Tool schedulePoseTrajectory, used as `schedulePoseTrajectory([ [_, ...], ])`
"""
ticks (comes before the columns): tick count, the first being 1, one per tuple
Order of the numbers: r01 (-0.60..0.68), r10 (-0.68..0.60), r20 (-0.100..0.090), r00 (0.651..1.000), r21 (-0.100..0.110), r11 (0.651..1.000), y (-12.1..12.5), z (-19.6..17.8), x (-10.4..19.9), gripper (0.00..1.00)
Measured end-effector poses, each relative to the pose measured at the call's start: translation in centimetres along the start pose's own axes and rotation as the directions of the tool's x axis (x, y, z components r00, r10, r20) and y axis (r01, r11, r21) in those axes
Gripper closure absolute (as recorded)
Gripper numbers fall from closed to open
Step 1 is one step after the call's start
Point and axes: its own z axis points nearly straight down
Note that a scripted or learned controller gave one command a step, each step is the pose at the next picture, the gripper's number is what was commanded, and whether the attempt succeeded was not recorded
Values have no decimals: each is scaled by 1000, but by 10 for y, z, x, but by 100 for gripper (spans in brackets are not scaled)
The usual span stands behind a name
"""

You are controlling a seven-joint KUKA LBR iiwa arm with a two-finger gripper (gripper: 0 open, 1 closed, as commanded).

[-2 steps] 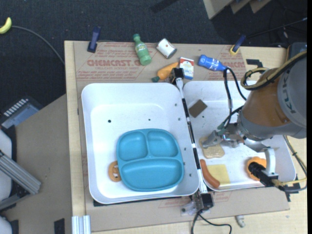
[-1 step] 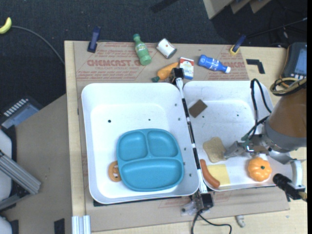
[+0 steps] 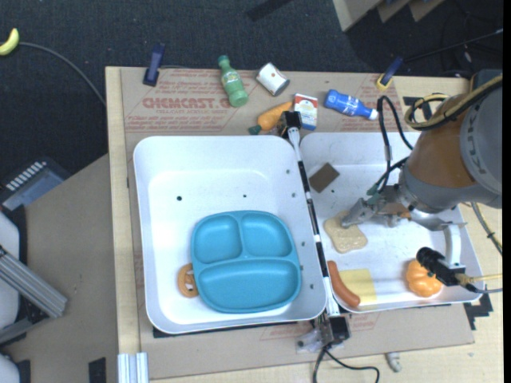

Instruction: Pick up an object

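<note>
My gripper (image 3: 359,214) is low in the right bin (image 3: 399,146), at the upper edge of a flat tan bread slice (image 3: 346,237). The grey arm with its orange band (image 3: 443,162) comes in from the right. Around it in this bin lie a brown square piece (image 3: 323,177) to the upper left, a red sausage (image 3: 344,286) and a yellow block (image 3: 359,284) at the front, and an orange toy (image 3: 421,278) at the front right. I see nothing lifted off the bin floor.
The left bin (image 3: 160,174) holds a blue divided plate (image 3: 243,259) with a small pretzel (image 3: 188,281) at its left edge. Behind the bins lie a green bottle (image 3: 233,82), a white can (image 3: 272,78), a small carton (image 3: 305,110), a blue bottle (image 3: 348,104) and a blue clip (image 3: 153,65).
</note>
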Motion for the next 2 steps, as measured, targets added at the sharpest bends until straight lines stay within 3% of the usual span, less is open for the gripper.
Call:
schedulePoseTrajectory([
  [1,-1,1,1,1000,5,1000,-66,0,-22,0],
  [2,2,-2,-4,1000,8,1000,-13,-6,-95,0],
])
